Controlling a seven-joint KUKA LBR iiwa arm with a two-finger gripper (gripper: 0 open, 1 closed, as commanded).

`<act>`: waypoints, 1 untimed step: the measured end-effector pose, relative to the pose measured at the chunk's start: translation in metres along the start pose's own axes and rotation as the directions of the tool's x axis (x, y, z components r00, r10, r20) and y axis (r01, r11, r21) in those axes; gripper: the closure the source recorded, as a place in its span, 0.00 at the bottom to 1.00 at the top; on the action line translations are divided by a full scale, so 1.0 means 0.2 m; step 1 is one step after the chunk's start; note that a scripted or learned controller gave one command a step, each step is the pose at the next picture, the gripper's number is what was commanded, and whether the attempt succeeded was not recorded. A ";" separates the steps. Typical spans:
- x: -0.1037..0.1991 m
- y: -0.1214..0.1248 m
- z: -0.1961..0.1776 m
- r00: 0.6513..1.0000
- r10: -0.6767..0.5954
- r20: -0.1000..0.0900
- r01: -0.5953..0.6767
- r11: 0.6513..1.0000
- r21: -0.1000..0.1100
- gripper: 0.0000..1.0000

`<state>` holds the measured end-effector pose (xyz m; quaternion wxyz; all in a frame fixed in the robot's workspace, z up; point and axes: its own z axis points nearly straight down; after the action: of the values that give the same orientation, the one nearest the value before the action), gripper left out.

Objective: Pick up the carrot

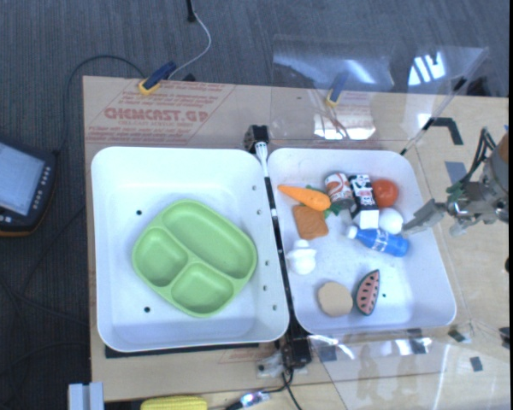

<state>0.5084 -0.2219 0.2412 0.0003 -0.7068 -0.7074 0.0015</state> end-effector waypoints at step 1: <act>0.47 0.32 0.19 0.997 -0.079 -0.003 0.079 0.997 0.000 0.00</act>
<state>0.5726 -0.1288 0.2024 0.0017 -0.6783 -0.7348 0.0006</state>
